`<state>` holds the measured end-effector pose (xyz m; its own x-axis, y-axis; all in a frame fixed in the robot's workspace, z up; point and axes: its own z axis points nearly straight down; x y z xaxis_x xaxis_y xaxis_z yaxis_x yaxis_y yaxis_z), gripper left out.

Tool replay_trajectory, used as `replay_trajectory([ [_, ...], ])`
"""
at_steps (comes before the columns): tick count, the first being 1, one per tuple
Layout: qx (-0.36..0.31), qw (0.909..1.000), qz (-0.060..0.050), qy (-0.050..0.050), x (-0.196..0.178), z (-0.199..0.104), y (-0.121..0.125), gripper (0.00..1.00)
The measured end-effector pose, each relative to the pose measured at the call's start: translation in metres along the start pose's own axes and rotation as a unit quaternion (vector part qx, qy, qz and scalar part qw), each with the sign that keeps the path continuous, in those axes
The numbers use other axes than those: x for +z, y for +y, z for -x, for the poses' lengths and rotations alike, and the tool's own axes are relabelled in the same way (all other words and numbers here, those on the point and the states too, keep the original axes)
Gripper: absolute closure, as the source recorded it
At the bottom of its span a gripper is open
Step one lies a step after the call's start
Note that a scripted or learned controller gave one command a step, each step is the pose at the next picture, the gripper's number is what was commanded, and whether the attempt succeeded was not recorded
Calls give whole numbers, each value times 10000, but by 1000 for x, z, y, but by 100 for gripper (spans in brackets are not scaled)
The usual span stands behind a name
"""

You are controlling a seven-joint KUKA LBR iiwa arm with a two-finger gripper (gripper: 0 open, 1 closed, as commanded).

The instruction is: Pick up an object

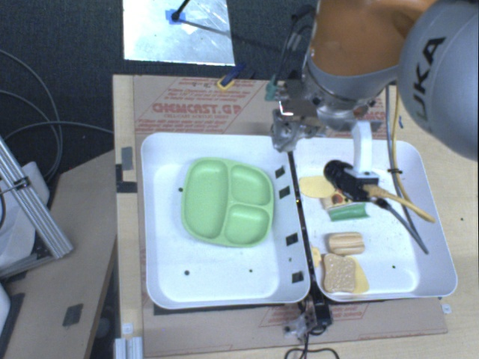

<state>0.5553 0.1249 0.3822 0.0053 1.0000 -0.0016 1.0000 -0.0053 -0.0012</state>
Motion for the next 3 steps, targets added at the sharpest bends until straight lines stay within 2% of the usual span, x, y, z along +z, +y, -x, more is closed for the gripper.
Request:
replay_trajectory([
  [1,-56,10000,26,12,-13,-4,0,100],
  [2,-67,10000,7,17,-8,-61,-43,100],
  [3,-47,10000,23,17,-40,-43,-69,100],
])
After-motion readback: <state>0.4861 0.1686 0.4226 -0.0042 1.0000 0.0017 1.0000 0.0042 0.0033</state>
